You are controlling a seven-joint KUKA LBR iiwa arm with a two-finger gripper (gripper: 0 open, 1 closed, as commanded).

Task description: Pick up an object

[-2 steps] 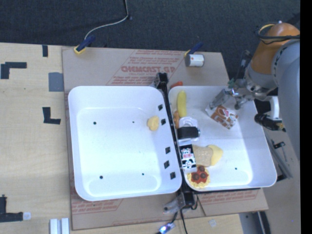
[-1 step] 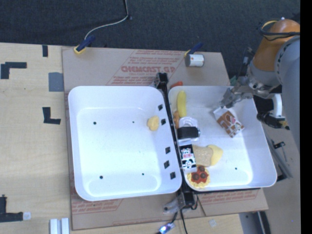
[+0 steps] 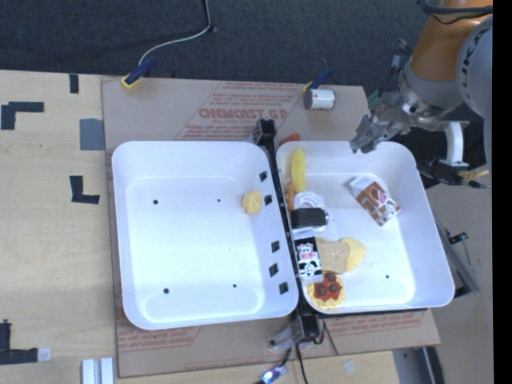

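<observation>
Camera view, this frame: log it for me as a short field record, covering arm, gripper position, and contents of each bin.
arm: reaches in from the right
gripper: over the far rim of the right bin, nothing seen held
left bin: one small yellow piece
right bin: banana, red-and-white packet, bread slice, pizza toy, black-and-white items along the near wall
task state: no object picked yet
</observation>
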